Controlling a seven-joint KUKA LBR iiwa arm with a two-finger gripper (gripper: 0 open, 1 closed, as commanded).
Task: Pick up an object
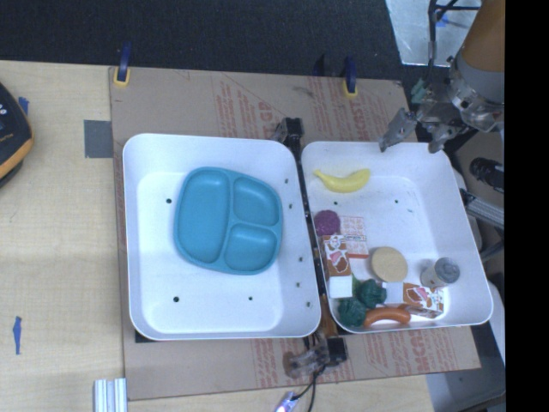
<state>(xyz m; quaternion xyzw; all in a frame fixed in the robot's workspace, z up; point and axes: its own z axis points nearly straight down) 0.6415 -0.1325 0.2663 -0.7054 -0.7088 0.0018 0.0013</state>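
My gripper (pixel 418 138) hangs over the far rim of the right bin (pixel 455 187), fingers spread open with nothing between them. Below it in that bin lie a yellow banana (pixel 343 179), a purple round piece (pixel 326 222), a tan round disc (pixel 389 263), a grey cylinder (pixel 445 271), a dark green lump (pixel 369 293), an orange sausage shape (pixel 386 317) and small printed packets (pixel 339 254). The banana lies to the gripper's left and nearer the camera.
The left bin (pixel 146 230) holds a blue divided plate (pixel 228 220). Both bins sit on brown cardboard (pixel 214 101) clamped at the far edge. A yellow-black device (pixel 10 136) lies at the far left of the bench.
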